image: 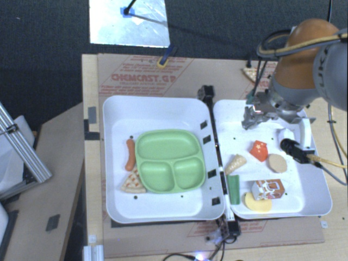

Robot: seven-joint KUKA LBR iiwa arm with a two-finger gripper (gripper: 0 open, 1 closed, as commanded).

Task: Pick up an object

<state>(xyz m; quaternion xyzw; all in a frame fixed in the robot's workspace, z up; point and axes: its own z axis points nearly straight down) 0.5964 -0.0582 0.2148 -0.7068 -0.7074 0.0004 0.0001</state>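
Observation:
My gripper point(249, 118) hangs over the back part of the right bin point(239, 200), above bare white floor, with nothing between its fingers that I can see. In front of it lie a red wedge-shaped piece point(259, 150), a tan round piece point(277, 163), a cream cone-like piece point(235, 163), a green stick point(233, 189), a small brown and white carton point(268, 188) and a yellow banana-like piece point(257, 203). The red piece is the nearest, a short way in front of and to the right of the gripper.
The left bin point(117, 113) holds a green divided tray point(169, 160), a sausage point(130, 153) and a waffle-patterned pizza slice point(132, 182). A black ridge point(213, 140) separates the bins. A black cylindrical fitting point(293, 149) and cables sit at the right bin's right side.

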